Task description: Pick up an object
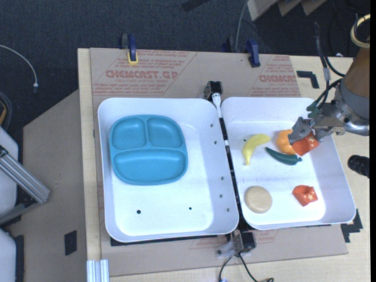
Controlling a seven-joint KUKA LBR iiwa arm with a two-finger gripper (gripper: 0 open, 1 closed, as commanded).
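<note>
In the right bin [335, 175] lie a yellow banana [254, 146], a dark green pepper-like piece [283, 156], an orange fruit [284, 140], a red piece [305, 194] and a beige round biscuit [258, 198]. My gripper [306, 130] hangs over the bin's upper right part, right above the orange fruit and a second red piece [305, 146] beside it. It partly hides both. Whether it touches either one is unclear.
The left bin [117, 216] holds a blue divided plate [148, 148]. A black bracket [214, 90] sits at the top of the seam between the bins. The grey arm [355, 107] comes in from the right edge. Cables run across the dark floor behind the bench.
</note>
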